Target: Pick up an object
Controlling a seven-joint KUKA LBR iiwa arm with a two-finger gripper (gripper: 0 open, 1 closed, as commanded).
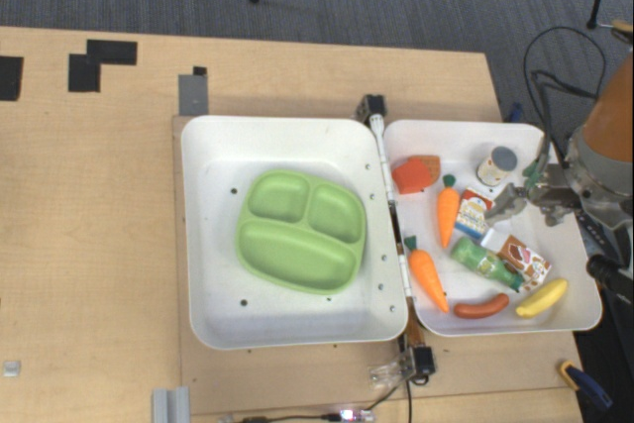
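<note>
On the counter [99,213], the left bin [213,312] carries a green divided plate [300,231] at its centre. In the right bin [584,312], two carrots [448,213] sit toward 9 o'clock, a sausage [480,308] and banana [542,298] near 6. The gripper [517,198] hangs at 3 o'clock beside a small carton [474,213], whether wide or narrow I cannot tell

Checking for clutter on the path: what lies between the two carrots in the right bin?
Camera view: bare white bin floor separates the upper carrot from the lower carrot.
</note>
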